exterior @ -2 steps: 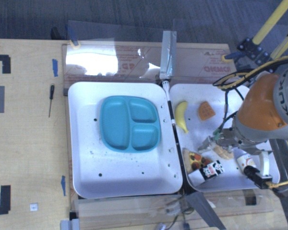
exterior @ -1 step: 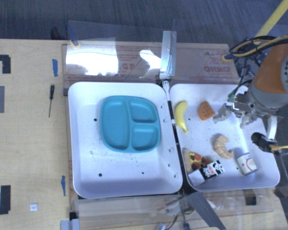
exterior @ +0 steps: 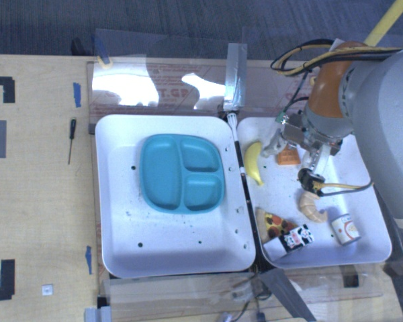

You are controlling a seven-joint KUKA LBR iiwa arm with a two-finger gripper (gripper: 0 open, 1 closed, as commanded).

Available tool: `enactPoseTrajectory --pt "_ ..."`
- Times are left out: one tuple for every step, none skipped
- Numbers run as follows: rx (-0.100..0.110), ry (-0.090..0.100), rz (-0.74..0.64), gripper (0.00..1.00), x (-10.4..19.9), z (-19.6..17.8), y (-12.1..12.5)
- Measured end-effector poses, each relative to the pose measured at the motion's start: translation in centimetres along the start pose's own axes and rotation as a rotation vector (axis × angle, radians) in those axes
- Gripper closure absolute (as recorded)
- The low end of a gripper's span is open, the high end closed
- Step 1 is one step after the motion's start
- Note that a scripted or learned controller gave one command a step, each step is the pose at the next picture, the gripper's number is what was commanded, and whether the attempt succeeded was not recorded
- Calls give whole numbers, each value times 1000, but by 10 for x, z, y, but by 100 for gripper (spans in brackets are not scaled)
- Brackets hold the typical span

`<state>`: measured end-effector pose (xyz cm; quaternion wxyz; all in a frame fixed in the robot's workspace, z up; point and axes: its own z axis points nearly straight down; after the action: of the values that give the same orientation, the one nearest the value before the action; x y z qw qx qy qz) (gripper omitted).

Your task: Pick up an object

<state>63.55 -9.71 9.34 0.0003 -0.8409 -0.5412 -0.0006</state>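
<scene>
My gripper (exterior: 293,150) hangs low over the back of the right bin (exterior: 369,247), its fingers spread apart and open. An orange block (exterior: 289,157) lies on the bin floor between the fingers, not lifted. A yellow banana (exterior: 254,163) rests just to its left, against the bin's left wall. Nearer the front lie a tan croissant-shaped piece (exterior: 312,206), a small white can (exterior: 345,228), a black-and-white cow toy (exterior: 297,237) and a flat packet with red and dark spots (exterior: 274,223).
The left bin (exterior: 121,240) holds a blue divided plate (exterior: 183,173) in its middle. The divider between the bins runs close to the banana. The arm's grey body covers the right bin's back right corner.
</scene>
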Motion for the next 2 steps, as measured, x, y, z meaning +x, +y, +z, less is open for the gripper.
enactPoseTrajectory --pt "0 -2 1 100 -1 -11 1" --pt "-8 5 45 100 79 -104 1"
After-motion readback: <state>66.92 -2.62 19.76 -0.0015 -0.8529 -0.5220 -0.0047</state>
